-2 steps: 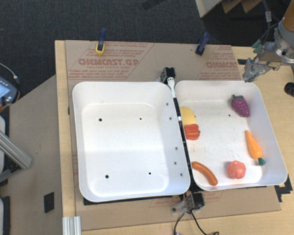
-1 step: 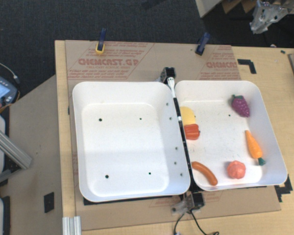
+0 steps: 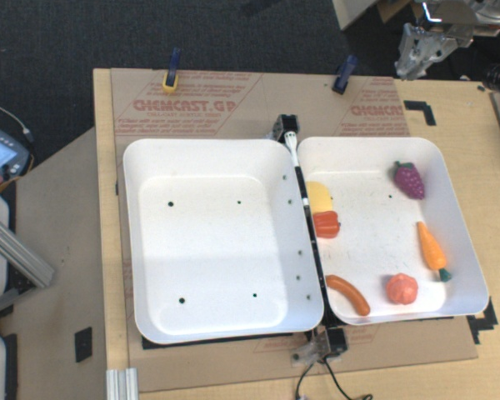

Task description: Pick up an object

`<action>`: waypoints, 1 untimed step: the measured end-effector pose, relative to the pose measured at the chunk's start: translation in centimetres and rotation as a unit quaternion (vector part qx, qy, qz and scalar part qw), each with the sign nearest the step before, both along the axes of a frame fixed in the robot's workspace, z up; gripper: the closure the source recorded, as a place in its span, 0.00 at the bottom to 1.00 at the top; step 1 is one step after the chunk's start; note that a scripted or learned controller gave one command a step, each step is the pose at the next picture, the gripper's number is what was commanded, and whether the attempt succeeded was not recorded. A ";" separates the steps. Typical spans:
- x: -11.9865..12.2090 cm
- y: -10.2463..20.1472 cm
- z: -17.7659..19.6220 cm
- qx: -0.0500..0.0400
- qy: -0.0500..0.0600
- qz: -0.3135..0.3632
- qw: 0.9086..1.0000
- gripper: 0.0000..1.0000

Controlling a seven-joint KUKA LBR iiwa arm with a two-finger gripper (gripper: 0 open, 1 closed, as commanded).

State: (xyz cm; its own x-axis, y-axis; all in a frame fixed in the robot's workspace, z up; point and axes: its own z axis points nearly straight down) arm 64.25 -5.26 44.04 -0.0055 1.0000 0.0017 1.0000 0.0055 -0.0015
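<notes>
The right bin holds several toy foods. A purple grape bunch lies at its far right, and an orange carrot lies along the right wall. A red tomato-like piece and an orange-brown sausage sit near the front edge. A yellow piece and a red piece rest against the left wall, touching each other. My gripper hangs high beyond the bench's far right corner, well away from the bin and above none of the objects.
The left bin adjoins the right one along a central seam. A yellow-and-blue clamp and a blue clamp stand on the cardboard's far edge. A black clip sits where the bins meet.
</notes>
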 end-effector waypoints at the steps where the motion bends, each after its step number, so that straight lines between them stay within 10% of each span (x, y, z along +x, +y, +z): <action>1: 0.9 9.6 8.4 0.001 -0.007 0.003 1.000 1.00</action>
